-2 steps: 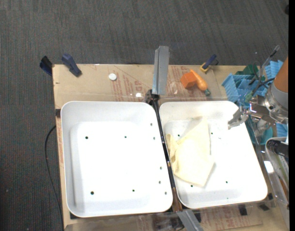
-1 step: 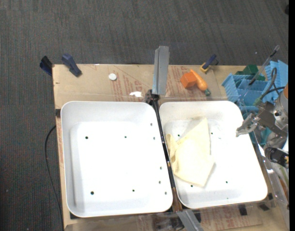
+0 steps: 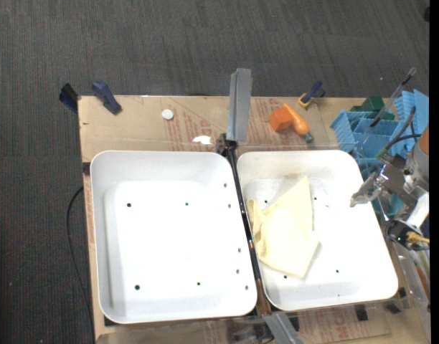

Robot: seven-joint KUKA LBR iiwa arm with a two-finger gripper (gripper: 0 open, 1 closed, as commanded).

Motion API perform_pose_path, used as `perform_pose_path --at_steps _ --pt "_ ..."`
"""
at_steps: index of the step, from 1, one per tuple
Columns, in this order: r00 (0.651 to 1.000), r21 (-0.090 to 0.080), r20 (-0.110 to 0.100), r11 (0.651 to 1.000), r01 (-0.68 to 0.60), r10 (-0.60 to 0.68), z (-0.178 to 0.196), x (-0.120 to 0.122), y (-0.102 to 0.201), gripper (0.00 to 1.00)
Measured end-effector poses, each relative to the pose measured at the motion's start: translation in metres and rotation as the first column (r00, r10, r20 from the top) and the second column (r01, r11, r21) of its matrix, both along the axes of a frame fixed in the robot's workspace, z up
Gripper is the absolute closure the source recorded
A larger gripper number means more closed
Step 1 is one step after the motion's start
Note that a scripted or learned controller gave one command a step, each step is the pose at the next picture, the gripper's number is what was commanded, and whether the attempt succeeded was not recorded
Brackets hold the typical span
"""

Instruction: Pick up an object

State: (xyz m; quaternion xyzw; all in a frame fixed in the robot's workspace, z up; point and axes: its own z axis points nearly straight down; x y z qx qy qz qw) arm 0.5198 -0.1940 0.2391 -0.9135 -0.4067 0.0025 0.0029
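We see the gripper [image 3: 366, 192] at the right bin's [image 3: 348, 291] right rim, its jaws unreadable to us; a cream cloth [image 3: 288, 231] lies left inside that bin; the bench [image 3: 133, 124] is brown board; dark carpet [image 3: 169, 34] lies beyond.

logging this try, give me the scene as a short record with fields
left bin: nothing seen in it
right bin: holds the cloth
cloth: pale yellow, folded and rumpled, in the bin's left half, against the wall shared with the left bin
gripper: over the right bin's right edge, apart from the cloth, nothing seen between its fingers
behind the bins: orange clamp
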Motion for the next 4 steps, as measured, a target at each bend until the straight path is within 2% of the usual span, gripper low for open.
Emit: perform_pose_path --at_steps 1,2,3,4 --pt "0.996 -0.002 0.001 0.996 0.084 -0.084 0.030 0.006 -0.007 0.00" --pt "0.998 -0.002 0.002 0.998 0.066 -0.066 0.057 0.021 -0.011 0.00" --pt "0.999 -0.002 0.002 0.999 0.044 -0.044 0.082 0.022 -0.013 0.00" --pt "1.000 -0.003 0.003 1.000 -0.009 0.009 0.119 0.041 -0.013 0.00"
